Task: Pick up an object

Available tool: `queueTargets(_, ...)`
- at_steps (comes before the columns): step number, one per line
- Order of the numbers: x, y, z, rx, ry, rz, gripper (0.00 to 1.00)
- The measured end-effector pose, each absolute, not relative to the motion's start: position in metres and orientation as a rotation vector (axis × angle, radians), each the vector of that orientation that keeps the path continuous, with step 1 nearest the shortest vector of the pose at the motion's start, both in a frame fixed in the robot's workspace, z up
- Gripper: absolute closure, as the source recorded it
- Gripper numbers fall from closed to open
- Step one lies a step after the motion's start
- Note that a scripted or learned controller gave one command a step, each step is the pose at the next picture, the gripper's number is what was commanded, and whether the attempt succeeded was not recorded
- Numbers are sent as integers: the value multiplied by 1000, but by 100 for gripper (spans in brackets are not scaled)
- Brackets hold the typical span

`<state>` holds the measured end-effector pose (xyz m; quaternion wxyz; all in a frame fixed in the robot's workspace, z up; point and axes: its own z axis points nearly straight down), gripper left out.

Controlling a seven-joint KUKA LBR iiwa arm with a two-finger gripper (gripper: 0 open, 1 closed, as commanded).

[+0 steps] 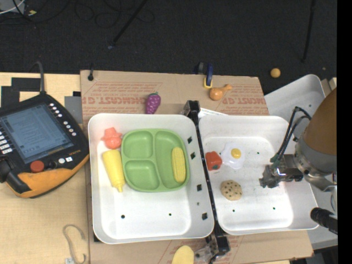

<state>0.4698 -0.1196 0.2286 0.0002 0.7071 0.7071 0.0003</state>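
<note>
The right bin (250,219) holds a round cookie (231,190), a red block (213,160) and a fried-egg toy (235,154). My gripper (270,179) hangs low over the right side of this bin, a short way right of the cookie and apart from it. In the left bin (143,224) lies a green divided plate (153,159) with a corn cob (178,164) in its right compartment. A yellow bottle-shaped toy (113,168) and a pink toy (111,138) lie left of the plate.
A purple grape bunch (152,103) and an orange pear-like toy (218,92) lie on the cardboard behind the bins. A teach pendant (36,142) rests at the left. A yellow object (183,254) sits at the front edge.
</note>
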Motion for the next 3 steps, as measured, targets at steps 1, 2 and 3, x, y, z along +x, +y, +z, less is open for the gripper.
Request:
queueTargets(1,478,-71,218,2221,2229,-2,100)
queueTargets(2,482,-27,221,2220,2227,-1,100)
queueTargets(3,493,29,232,2220,2228,0,100)
